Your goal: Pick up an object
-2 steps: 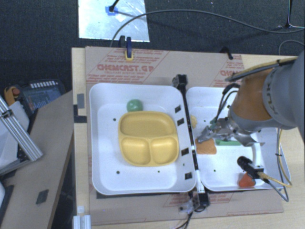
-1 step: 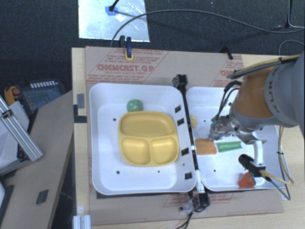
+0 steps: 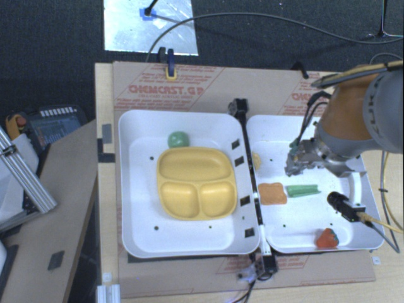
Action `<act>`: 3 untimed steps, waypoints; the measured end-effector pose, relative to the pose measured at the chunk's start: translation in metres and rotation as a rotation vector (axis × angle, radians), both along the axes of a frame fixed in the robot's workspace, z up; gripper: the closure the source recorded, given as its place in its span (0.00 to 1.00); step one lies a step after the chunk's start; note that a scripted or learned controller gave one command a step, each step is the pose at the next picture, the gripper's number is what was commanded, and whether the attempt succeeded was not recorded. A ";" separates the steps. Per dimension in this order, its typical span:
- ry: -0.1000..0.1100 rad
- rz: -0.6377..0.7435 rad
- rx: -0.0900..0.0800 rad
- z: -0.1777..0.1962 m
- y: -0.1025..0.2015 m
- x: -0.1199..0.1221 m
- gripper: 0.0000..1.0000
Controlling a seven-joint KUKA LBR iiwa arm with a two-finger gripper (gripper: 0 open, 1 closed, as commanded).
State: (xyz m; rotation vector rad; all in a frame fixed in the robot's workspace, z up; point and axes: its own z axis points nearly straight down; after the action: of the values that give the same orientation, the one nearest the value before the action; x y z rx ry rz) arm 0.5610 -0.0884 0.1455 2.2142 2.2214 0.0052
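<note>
Nearest the camera, a red piece (image 3: pixel 326 238) lies in the right bin (image 3: pixel 278 242), with an orange slab (image 3: pixel 273 194) and green stick (image 3: pixel 302 190) beyond. Above them hangs the claw (image 3: pixel 295 164); nothing looks lifted yet, and I cannot tell its state.

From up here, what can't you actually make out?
- Fingers of the gripper: blurred and dark, so open or shut is unclear.
- Green ball: lower part hidden behind the yellow tray.
- Pale object at the right bin's left wall: too small to identify.
</note>
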 end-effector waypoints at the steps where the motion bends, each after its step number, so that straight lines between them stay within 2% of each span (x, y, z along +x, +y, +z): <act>1: 0.000 0.000 0.001 0.049 0.001 -0.007 1.00; 2: -0.001 0.001 0.000 0.098 0.001 -0.005 1.00; 3: 0.003 0.007 0.003 0.096 0.060 0.001 1.00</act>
State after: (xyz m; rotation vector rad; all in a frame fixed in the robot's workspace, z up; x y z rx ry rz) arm 0.5617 -0.0289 0.2412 2.2096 2.2322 0.0054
